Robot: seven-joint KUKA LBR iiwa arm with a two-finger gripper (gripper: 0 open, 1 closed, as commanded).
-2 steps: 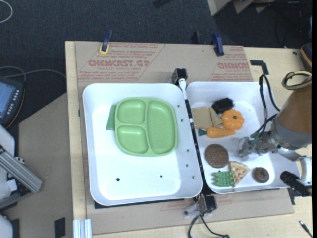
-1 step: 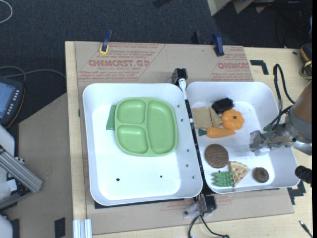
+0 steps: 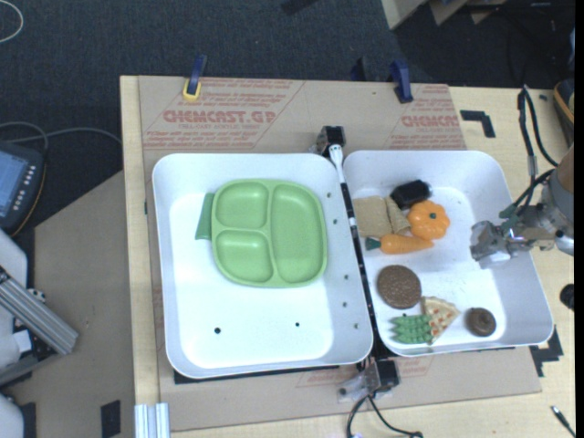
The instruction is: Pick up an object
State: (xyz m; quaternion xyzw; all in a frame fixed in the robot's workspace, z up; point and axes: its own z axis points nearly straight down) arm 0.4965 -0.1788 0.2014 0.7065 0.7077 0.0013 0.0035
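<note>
Bench (image 3: 274, 108): a cardboard-covered top printed with red lettering, held at its far edge by a yellow clamp (image 3: 192, 78) and a blue clamp (image 3: 400, 80).
Left bin (image 3: 182, 308): shallow, white, carrying a pale green divided plate (image 3: 269, 232) with three compartments, set toward the far half of the bin.
Right bin (image 3: 525, 290): shallow, white, touching the left bin along a shared middle edge; it holds all of the loose toy food.
Far group: a black item (image 3: 410, 192) lies just behind an orange pumpkin (image 3: 429, 219); a tan bread slice (image 3: 377, 214) sits to their left, and an orange carrot (image 3: 405, 243) lies just in front of the pumpkin, touching or nearly touching it.
Near group: a round brown cookie (image 3: 399, 286) sits mid-bin; nearer the camera lie a green leafy piece (image 3: 410, 328), a pizza slice (image 3: 441, 315) just beside it, and a small brown doughnut (image 3: 480, 321) apart to the right.
Arm: enters from the right edge.
Gripper (image 3: 488, 242): grey metal, positioned over the right bin's right side, well apart from the pumpkin and above bare white floor (its height above the bin cannot be judged).
Gripper state: how far the pincer is open cannot be told, and no object is visible in its hold.
</note>
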